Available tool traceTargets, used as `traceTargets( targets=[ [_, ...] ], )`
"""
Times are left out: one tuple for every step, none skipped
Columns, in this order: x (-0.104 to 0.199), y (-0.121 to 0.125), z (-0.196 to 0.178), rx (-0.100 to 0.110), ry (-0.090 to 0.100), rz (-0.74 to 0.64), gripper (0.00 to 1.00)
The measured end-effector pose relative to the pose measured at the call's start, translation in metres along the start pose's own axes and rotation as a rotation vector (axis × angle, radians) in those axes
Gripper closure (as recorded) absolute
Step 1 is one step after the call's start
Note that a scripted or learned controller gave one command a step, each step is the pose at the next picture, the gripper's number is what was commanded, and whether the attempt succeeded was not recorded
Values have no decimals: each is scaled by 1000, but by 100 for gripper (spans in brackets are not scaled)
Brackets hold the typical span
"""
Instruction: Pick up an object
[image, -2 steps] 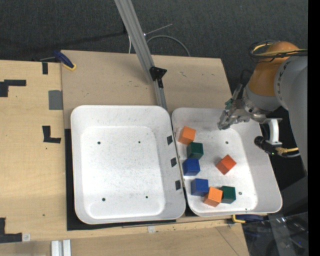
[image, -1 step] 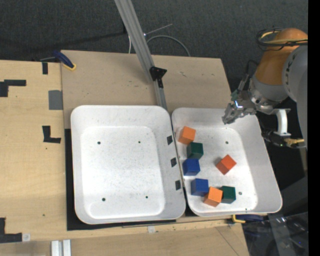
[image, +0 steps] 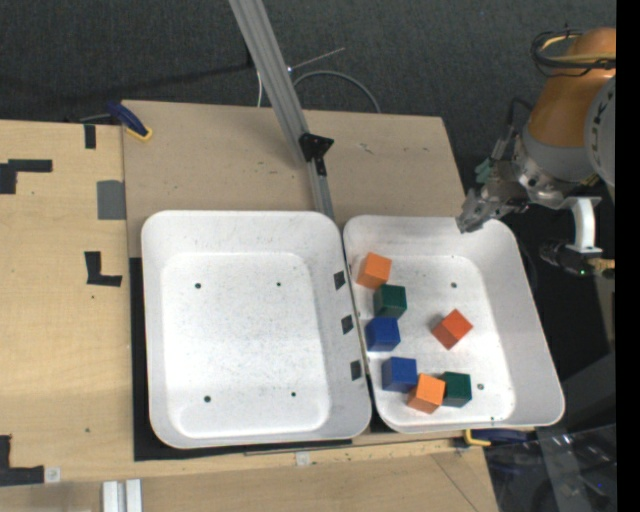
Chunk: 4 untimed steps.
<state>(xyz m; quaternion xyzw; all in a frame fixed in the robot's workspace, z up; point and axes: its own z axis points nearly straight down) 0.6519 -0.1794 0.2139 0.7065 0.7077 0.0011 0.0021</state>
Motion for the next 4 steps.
traceTargets(
  targets=[
    [60, -9, -11, 5, 3, -5, 100],
    [112, -27, -4, 8, 3, -4, 100],
    [167, -48, -5, 8, 3, -5, 100],
    [220, -67, -8, 8, 3, -5, 100]
  ],
)
